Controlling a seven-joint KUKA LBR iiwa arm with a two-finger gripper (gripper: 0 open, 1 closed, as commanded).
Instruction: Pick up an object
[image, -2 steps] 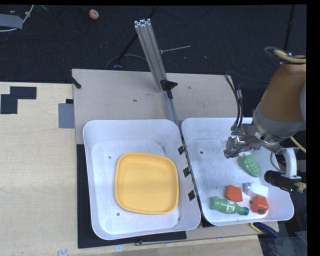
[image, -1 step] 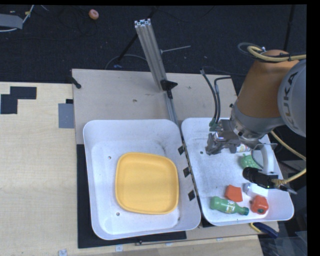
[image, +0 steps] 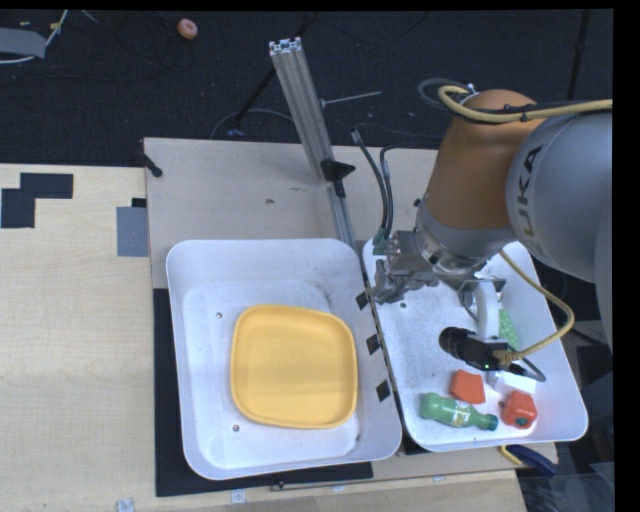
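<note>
Four small things sit in the right bin (image: 425, 345), all toward its near end and well apart from the gripper (image: 388, 283). The gripper hangs over the far left part of that bin, close to the wall it shares with the left bin (image: 190, 300), under the grey arm and its orange band. Seen from above, its metal body hides its tip, so I cannot tell whether it is spread or closed, and nothing can be seen held in it.

Nearest the front rim lies a green bottle (image: 458, 411), on its side, slim and glossy like plastic, with a pale label round its middle and its narrow neck pointing right. Just beyond it, touching or nearly so, is an orange block (image: 467, 387), flat-faced and angular. To the right of the bottle's neck sits a red-orange piece (image: 518, 408), rounder and chunkier, with a smooth surface. Farther back, by the right wall, a pale green thing (image: 506, 328) peeks out from behind robot hardware; too little shows to tell its shape.

One large thing occupies the left bin: a yellow plate (image: 294, 366), a square with rounded corners, matte, with a shallow raised rim, lying flat near the middle. Both bins are white, smooth and shallow, with rounded corners.
</note>
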